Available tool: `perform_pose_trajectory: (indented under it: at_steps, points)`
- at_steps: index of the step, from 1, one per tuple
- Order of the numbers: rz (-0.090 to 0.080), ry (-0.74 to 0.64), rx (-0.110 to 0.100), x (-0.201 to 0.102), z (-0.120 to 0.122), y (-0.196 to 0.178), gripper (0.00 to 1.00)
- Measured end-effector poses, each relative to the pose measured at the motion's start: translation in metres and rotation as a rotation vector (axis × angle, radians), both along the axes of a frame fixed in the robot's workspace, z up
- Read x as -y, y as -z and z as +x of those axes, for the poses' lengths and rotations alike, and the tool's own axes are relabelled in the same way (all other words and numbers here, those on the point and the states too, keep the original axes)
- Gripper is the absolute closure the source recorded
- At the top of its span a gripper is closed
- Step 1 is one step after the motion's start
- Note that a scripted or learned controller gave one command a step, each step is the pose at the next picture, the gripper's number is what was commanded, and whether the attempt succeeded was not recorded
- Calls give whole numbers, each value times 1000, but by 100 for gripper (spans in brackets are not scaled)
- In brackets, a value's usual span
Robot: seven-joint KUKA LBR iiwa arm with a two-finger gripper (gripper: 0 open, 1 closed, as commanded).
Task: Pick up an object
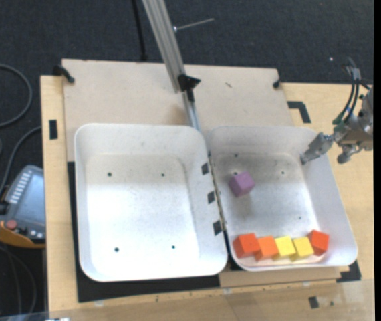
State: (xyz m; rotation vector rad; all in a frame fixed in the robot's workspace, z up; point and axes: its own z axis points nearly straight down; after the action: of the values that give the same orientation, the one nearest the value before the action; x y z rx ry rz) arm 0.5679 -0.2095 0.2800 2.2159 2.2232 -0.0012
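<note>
arm [361, 122] cut off at rt edge | gripper [329, 149] blurry — small

Two shallow white plastic bins sit side by side on a pale wooden bench. The left bin [97, 179] lies at nine o'clock of the right bin [331, 199]. In the right bin a small purple cube [240, 183] rests near the centre, apart from the others. Along that bin's six o'clock wall runs a touching row of blocks: an orange-red cube [246, 244], an orange cube [267, 247], two yellow cubes [293, 247] and another orange-red cube [319, 241]. The grey two-finger gripper [331, 150] hangs over the right bin's two o'clock corner, its fingers spread apart with nothing between them. A slanted aluminium rail [166, 39] rises at twelve o'clock.
</note>
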Motion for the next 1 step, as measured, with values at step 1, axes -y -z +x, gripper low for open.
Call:
perform_pose_trajectory:
  at_steps: [1]
  points:
    - [5,-3,-6,-73,54,103,0]
